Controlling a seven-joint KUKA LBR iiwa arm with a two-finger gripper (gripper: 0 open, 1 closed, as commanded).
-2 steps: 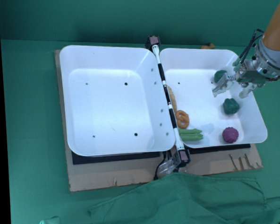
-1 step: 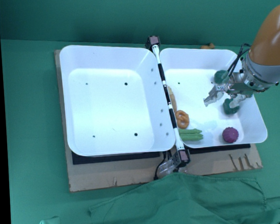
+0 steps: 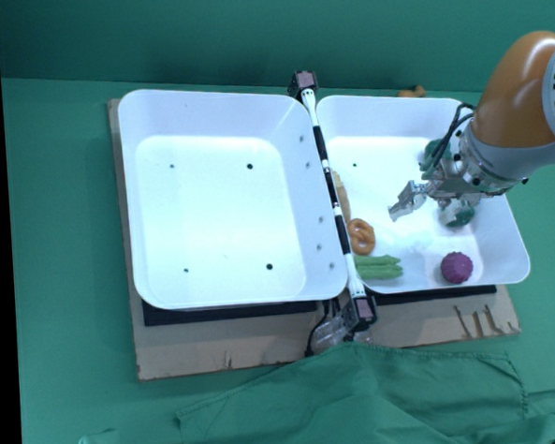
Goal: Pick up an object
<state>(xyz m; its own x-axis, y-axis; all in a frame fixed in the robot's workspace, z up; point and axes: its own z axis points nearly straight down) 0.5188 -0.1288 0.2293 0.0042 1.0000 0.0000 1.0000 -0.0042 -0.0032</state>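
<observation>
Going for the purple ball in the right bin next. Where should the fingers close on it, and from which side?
Grip the purple ball across its widest middle, coming straight down from above. It is round, so any axis probably works, but the bin's near wall sits close, crowding a sideways approach.

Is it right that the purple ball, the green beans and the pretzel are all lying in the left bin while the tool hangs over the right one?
Not quite. The camera view shows the purple ball, green beans and pretzel lying in the right bin, not the left bin. The tool does hang over the right one.
</observation>
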